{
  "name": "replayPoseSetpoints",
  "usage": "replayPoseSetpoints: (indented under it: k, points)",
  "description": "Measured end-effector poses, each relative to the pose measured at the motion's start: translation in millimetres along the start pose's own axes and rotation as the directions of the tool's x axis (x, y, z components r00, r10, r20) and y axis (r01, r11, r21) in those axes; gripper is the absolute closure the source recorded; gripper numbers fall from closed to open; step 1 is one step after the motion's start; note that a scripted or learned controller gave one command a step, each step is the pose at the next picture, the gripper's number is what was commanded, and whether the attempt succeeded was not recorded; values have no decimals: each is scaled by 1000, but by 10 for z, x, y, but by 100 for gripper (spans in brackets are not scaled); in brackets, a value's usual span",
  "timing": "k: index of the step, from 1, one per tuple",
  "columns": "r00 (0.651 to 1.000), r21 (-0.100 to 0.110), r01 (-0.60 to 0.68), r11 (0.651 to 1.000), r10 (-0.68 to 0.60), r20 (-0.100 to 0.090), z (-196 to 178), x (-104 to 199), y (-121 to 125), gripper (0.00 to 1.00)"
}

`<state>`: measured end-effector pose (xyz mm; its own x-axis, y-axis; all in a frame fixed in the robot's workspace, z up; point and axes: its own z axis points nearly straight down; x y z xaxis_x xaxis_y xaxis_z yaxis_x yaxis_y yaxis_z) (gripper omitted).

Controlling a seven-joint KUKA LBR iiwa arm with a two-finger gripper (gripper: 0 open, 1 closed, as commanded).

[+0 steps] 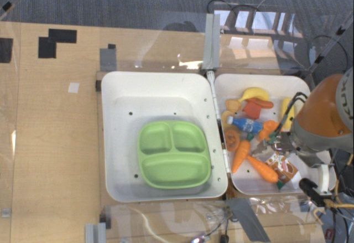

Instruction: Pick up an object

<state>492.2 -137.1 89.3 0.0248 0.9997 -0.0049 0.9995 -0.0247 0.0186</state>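
Note:
The right bin (238, 186) holds a heap of toy food. In it I see a yellow banana (254, 93), a red piece (257, 107), a blue bottle (246, 124), a round orange piece (232, 138) and two carrots (240, 154) (263, 169). A brown and red packet (285, 165) lies at the near right of the heap. My gripper (267, 146) hangs low over the middle of the heap, between the carrots and an orange piece (269, 128). Nothing is visibly lifted.
The left bin (119, 98) holds a green divided plate (173, 154) toward its front. A metal divider post (211, 42) stands between the bins at the back. The grey arm with its orange band (326, 112) covers the right bin's right side.

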Motion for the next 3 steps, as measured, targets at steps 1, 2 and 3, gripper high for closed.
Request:
replayPoseSetpoints:
  k: [1,2,3]
  points:
    - [1000,4,16,1000,-16,-7,1,-118,5,0]
    - [1000,4,18,1000,-18,-7,-90,-119,16,100]
    - [961,23,-276,961,276,1,-382,389,638,100]
